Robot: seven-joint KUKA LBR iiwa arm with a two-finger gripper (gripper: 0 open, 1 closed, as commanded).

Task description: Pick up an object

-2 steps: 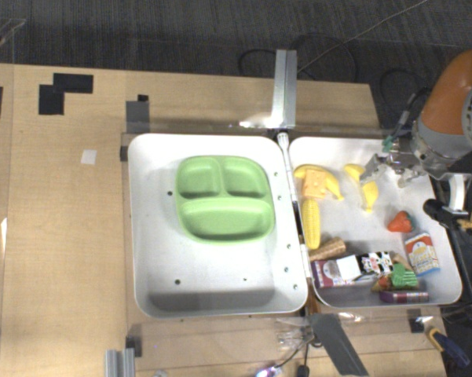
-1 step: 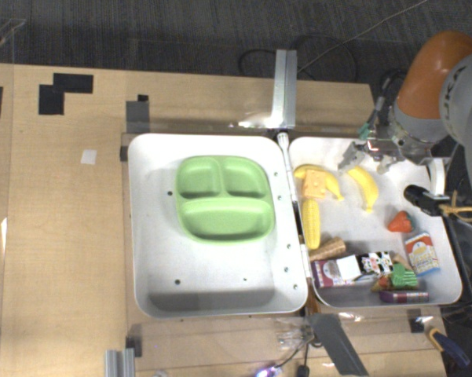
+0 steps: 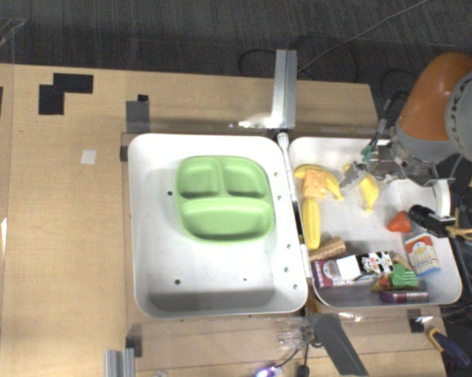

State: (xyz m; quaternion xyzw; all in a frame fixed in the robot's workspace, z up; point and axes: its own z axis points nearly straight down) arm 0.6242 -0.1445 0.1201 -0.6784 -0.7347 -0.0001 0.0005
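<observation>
1. A small yellow banana (image 3: 368,194) is being left lying near the far edge of the right bin (image 3: 452,287).
2. The gripper (image 3: 367,170) is being held just over it; jaw opening cannot be told.
3. Nothing is being lifted; grasp and lift are judged outstanding.

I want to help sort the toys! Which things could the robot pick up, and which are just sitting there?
For the job:
grey two-finger gripper
yellow plastic banana
yellow corn cob
orange cheese wedge
small red piece

Just there:
green divided plastic plate
left white bin
</observation>
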